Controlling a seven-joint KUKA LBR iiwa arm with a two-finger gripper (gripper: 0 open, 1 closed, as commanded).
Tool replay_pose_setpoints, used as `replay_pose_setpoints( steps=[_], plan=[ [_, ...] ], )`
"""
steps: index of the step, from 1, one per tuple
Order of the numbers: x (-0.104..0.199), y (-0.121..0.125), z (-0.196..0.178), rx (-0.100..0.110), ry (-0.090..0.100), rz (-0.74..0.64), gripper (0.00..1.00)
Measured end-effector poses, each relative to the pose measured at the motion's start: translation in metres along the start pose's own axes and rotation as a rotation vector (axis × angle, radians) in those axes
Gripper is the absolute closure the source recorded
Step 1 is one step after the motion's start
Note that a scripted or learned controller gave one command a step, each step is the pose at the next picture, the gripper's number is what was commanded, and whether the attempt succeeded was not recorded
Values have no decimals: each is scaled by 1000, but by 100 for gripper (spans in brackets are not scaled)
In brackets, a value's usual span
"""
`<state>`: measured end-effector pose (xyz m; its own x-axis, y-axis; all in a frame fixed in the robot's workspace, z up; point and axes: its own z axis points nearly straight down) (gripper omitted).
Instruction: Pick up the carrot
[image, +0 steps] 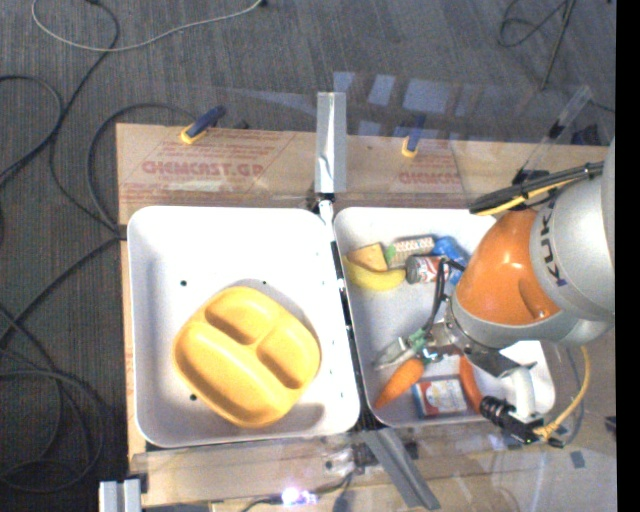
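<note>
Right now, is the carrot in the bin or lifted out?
In. The carrot lies on the floor of the right bin, beside the gripper.

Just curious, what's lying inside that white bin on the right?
The right bin holds an orange carrot, a banana, a can and a small packet. The arm covers the rest.

Brown bench (220, 165) under two white bins (150, 300), side by side

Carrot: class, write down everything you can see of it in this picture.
The carrot is orange, smooth and tapered, looking like a plastic toy. It lies flat on the floor of the right bin, near its front, slanting with its narrow tip toward the front left corner. Its thick end runs under the gripper, beside a small blue packet.
</note>
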<state>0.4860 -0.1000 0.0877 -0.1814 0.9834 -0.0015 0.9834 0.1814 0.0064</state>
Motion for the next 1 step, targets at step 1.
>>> replay_pose_setpoints(
  steps=[1],
  plan=[
    [2, 2, -10, -1, 4, -2, 100]
  ],
)
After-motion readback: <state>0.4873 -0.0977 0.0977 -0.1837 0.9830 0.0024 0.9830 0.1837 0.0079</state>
